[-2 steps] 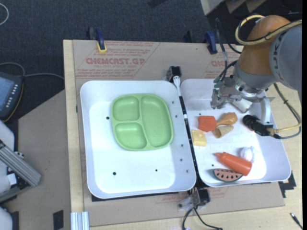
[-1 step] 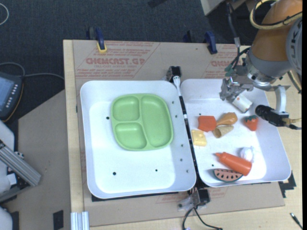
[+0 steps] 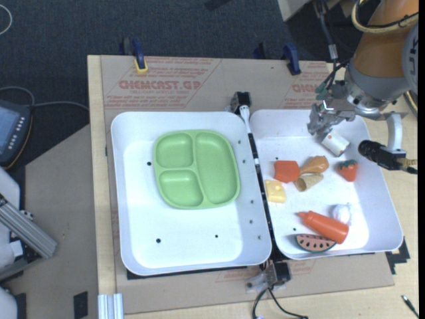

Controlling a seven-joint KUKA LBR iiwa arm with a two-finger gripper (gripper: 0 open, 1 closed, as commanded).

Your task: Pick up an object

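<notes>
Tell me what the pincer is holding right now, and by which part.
Cannot be told. The pincer hangs over the right white bin, directly above a small white cylindrical object, but no grip on it is visible.

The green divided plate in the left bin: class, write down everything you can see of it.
The green divided plate is pale green, matte, plastic-looking, a rounded rectangle with a raised rim. Ridges split it into three compartments: two smaller ones on the left side, one long one on the right. It lies flat, slightly turned, on the floor of the left white bin, toward the bin's upper middle. Nothing sits in it or touches it apart from the bin floor.
</notes>
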